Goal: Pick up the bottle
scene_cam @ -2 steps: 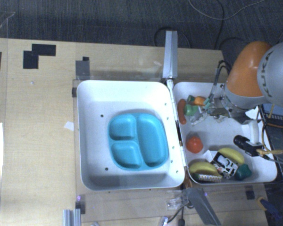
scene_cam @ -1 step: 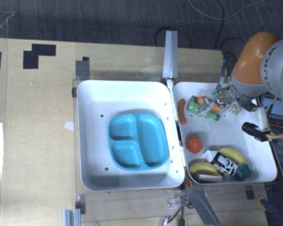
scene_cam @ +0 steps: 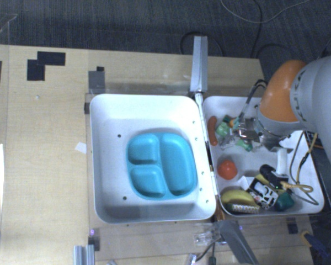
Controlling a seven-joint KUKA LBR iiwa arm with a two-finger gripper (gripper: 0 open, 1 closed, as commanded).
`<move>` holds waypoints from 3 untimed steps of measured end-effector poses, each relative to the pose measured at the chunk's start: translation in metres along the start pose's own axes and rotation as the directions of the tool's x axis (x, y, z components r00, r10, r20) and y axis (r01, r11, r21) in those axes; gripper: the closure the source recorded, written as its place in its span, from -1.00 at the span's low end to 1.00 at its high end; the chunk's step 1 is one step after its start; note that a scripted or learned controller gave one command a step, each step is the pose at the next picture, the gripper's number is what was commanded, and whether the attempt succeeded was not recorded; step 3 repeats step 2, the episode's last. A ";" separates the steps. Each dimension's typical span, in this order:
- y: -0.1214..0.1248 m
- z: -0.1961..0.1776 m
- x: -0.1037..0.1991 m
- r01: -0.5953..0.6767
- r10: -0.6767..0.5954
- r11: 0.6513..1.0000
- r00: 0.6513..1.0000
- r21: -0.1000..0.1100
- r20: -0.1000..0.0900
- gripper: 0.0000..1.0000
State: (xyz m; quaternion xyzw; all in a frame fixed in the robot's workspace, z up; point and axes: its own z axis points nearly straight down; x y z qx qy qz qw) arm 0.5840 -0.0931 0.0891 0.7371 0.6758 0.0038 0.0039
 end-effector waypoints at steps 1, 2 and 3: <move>0.003 -0.013 0.003 0.003 -0.003 1.000 1.000 -0.007 -0.004 1.00; 0.061 -0.148 0.045 0.067 -0.067 0.998 0.998 0.004 0.000 1.00; 0.061 -0.148 0.045 0.067 -0.067 0.998 0.998 0.004 0.000 1.00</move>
